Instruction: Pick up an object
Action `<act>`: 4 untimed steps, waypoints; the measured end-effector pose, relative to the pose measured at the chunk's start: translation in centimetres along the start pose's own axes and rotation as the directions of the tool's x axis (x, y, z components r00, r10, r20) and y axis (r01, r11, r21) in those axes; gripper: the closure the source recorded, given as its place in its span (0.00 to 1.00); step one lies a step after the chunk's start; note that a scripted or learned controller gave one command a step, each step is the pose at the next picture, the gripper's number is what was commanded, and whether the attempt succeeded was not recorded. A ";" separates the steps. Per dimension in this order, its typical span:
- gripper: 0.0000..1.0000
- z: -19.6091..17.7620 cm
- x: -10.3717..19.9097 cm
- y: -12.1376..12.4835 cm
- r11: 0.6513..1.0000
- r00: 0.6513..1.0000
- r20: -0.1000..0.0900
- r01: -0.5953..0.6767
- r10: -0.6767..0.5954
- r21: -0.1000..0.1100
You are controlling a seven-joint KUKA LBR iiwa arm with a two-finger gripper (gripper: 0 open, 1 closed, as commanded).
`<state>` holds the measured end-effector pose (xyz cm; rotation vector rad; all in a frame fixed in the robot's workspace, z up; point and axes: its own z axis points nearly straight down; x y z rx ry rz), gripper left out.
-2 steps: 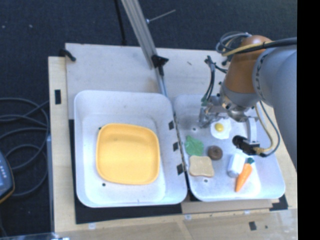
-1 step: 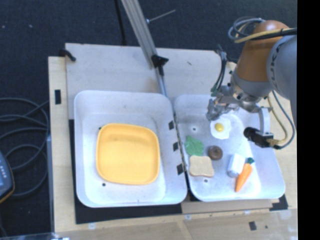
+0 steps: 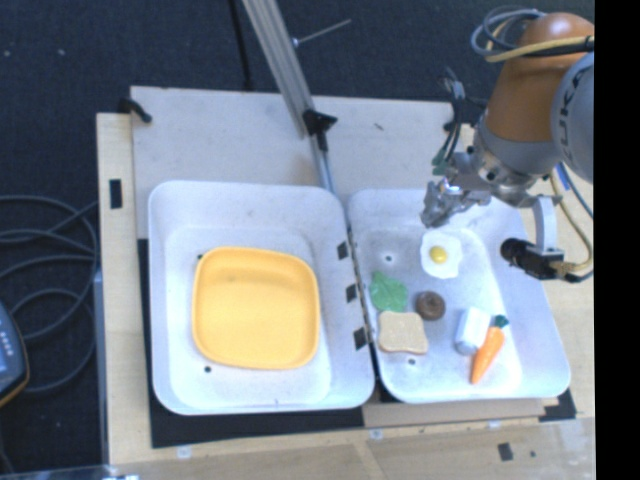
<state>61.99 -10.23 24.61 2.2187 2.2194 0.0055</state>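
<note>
The right bin (image 3: 530, 368) holds a fried egg (image 3: 441, 254), a green leafy piece (image 3: 389, 292), a small brown donut (image 3: 430, 305), a slice of toast (image 3: 402, 333), a white bottle (image 3: 469, 329) and an orange carrot (image 3: 486, 352). My gripper (image 3: 440, 206) hangs over the far part of that bin, just above and behind the egg. Nothing shows between its fingers, and they look close together.
A yellow square plate (image 3: 256, 307) lies in the left bin (image 3: 170, 218). A slanted metal pole (image 3: 283, 58) runs from the top down to the gap between the bins. Cables lie on the floor at left (image 3: 40, 258).
</note>
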 end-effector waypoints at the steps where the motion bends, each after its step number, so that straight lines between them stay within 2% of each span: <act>1: 1.00 -5.3 -0.1 0.1 1.000 1.000 0.000 0.000 0.000 0.000; 2: 1.00 -4.0 4.1 -0.1 1.000 1.000 0.000 0.002 -0.002 0.004; 3: 1.00 -2.0 9.6 0.6 1.000 1.000 0.000 0.003 -0.003 0.006; 4: 1.00 -1.4 14.9 0.0 1.000 1.000 0.000 0.002 -0.002 0.005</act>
